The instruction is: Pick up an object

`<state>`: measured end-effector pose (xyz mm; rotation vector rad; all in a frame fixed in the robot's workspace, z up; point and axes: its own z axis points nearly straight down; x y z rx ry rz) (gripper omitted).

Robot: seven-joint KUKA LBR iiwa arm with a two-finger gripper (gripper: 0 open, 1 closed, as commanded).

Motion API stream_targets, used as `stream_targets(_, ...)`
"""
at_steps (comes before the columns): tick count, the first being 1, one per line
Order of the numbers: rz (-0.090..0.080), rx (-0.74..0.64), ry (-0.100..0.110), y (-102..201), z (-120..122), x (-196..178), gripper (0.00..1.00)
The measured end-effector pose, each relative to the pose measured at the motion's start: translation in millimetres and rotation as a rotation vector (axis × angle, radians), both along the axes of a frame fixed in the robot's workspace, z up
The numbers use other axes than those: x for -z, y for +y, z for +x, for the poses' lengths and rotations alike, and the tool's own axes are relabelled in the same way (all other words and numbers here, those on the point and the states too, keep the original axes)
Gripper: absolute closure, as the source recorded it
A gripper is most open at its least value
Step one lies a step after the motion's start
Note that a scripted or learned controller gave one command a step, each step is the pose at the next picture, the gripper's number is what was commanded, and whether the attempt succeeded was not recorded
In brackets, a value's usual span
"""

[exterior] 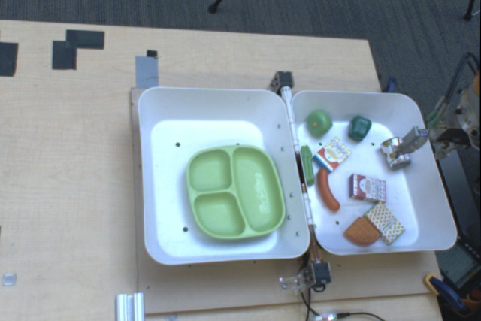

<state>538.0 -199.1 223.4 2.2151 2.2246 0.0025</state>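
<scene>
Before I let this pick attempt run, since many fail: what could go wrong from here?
The gripper sits near the right bin's wall, so a descent might clip it. The small red-and-white carton, patterned packet and orange wedge lie crowded; grabbing one could shove another.

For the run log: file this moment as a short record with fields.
left bin: holds a green divided plate
right bin: green round fruit, dark green item, red sausage, small cartons, orange-brown piece
divider: a green stick lies along it
end effector: low over the right bin's right side, nothing seen between its fingers
task state: no object lifted
</scene>
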Motion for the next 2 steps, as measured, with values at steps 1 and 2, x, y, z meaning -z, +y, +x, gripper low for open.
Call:
stream_targets(1, -0.001, 0.001, -0.007, -6.8, -44.6, 125.9, 0.0)
stream_targets(2, 0.001, 0.0, -0.011, -5.3, -42.9, 115.2, 1.0)
